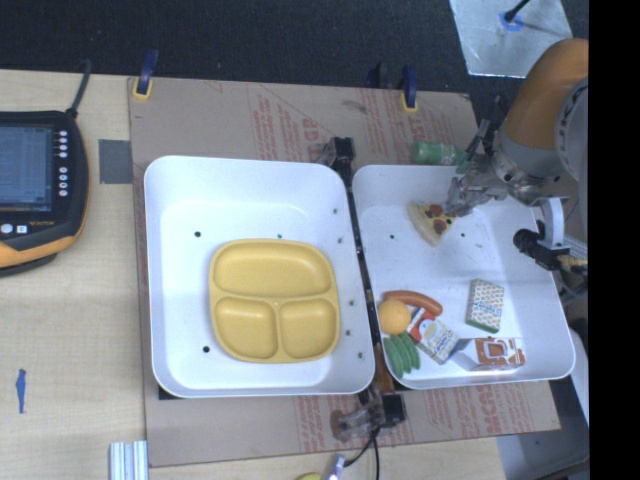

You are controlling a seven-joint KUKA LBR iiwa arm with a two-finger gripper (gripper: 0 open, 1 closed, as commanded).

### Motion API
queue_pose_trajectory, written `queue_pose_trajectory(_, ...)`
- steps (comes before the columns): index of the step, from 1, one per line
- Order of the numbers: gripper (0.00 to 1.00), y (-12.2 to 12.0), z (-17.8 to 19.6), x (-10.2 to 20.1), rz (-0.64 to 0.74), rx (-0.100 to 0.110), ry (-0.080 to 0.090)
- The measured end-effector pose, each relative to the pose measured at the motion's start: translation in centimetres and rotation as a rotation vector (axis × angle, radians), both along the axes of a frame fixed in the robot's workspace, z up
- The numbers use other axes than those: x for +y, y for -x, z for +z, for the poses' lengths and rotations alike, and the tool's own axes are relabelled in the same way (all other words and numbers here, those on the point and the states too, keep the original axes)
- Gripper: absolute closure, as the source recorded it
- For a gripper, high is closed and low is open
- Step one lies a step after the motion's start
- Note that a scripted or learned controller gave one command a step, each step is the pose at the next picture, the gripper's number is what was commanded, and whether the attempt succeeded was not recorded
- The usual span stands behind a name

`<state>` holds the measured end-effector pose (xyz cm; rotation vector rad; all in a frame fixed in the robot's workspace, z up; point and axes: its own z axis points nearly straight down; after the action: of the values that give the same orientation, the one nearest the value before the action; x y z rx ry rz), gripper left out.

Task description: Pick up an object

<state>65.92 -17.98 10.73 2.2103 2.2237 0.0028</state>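
My gripper hangs low over the back of the right bin, reaching in from the right. A toy pizza slice lies just to its left and looks to be touching the tip. Further forward in the same bin lie a red hot dog, a yellow-orange fruit, green beans, a small red-and-white carton, a green-patterned box and an orange packet.
The left bin holds a yellow divided tray. A green object lies on the bench behind the right bin. A handheld screen unit rests at the far left. Clamps sit between the bins, front and back.
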Motion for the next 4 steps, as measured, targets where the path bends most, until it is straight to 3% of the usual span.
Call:
queue_pose_trajectory(1, 0.0, 0.0, 0.0, 0.0, 0.0, 0.001, 0.0)
queue_pose_trajectory(2, 0.0, 8.4, 0.3, 2.4, -0.002, 0.01, -0.003)
queue_pose_trajectory(3, 0.0, 1.0, -1.6, 2.7, -0.003, 0.008, -0.004)
queue_pose_trajectory(4, 0.0, 0.2, -1.5, 1.6, -0.003, 0.006, -0.003)
